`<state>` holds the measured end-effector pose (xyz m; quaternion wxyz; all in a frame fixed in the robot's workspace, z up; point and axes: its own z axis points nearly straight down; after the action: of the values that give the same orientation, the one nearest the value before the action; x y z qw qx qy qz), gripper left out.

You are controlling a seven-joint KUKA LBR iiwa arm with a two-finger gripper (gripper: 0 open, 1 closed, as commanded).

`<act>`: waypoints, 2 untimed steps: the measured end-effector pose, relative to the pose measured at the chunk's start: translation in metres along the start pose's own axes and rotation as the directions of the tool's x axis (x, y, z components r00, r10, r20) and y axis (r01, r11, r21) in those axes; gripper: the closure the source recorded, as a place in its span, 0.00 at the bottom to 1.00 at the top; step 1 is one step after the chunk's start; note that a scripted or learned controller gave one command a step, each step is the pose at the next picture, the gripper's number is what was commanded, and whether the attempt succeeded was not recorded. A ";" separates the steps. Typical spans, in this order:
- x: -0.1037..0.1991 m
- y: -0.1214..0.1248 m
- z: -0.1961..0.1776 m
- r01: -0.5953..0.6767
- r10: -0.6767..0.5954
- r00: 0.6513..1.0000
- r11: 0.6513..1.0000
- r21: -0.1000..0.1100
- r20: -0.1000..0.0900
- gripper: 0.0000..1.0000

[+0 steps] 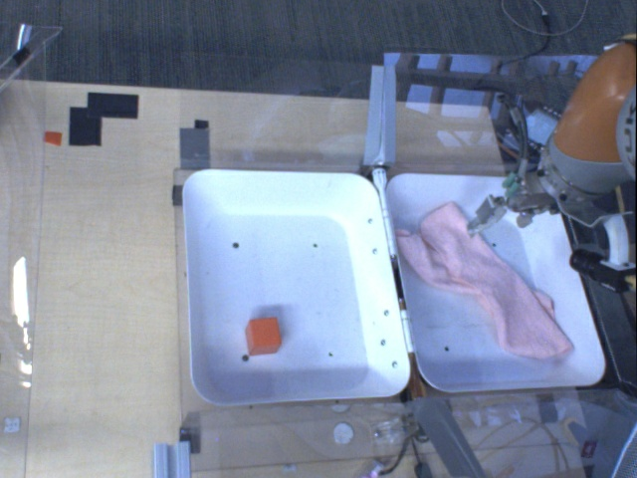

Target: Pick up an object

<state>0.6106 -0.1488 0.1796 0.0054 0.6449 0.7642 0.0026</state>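
Tool (495, 212) hovers over right bin (587, 366), just above pink cloth's (488, 282) upper end; grip state unclear. Orange block (264, 336) sits in left bin (199, 267). Nothing lifted yet; pickup undone.

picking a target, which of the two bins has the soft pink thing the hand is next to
The right bin: it holds the pink cloth beside the hand. The left bin holds an orange block.
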 end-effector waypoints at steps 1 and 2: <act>-0.021 -0.014 0.083 0.083 -0.083 0.997 0.997 0.003 -0.002 0.00; 0.022 -0.025 0.088 0.178 -0.178 0.984 0.984 -0.007 0.002 0.00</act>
<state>0.5837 -0.1319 0.0914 0.0084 0.5743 0.8186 0.0042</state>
